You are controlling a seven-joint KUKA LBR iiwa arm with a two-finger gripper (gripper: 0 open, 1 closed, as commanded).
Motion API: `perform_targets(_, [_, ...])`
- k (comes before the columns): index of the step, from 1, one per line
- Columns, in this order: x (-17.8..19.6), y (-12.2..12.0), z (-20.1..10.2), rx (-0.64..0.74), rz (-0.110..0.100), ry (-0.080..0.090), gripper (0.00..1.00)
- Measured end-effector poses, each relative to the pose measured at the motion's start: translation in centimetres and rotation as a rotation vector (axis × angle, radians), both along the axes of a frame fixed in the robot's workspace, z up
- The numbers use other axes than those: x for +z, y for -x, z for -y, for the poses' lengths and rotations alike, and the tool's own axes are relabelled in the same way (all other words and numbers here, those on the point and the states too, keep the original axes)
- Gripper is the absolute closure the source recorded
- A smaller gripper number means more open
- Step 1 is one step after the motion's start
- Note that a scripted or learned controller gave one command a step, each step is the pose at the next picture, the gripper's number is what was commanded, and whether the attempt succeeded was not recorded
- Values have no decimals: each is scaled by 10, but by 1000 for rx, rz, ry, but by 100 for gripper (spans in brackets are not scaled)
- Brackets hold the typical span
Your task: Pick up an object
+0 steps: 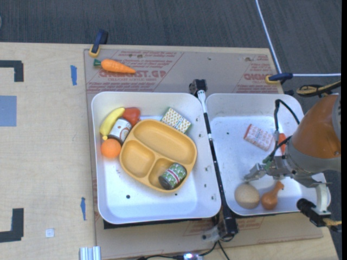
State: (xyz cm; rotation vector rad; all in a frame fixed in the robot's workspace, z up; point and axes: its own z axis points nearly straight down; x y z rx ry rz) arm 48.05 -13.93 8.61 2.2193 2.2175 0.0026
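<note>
In the right bin (233, 118) my gripper (267, 170) hangs low under the grey wrist and orange band. It is just above and between a beige round object (247, 195) and an orange drumstick-shaped toy (271, 197), both at the bin's front. A red and white packet (258, 136) lies further back, with a small orange piece (281, 139) beside it, partly behind the arm. I see nothing held in the gripper.
The left bin (108, 188) holds a yellow divided plate (157, 145) with a can (173, 175) in it, a banana (110, 120), a jar (120, 130), an orange (110, 148) and a patterned box (176, 120). A carrot (116, 66) lies on the board behind it.
</note>
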Motion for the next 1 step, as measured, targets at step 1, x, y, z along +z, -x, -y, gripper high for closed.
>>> perform_targets(1, [11,-1,0,0,4,2,100])
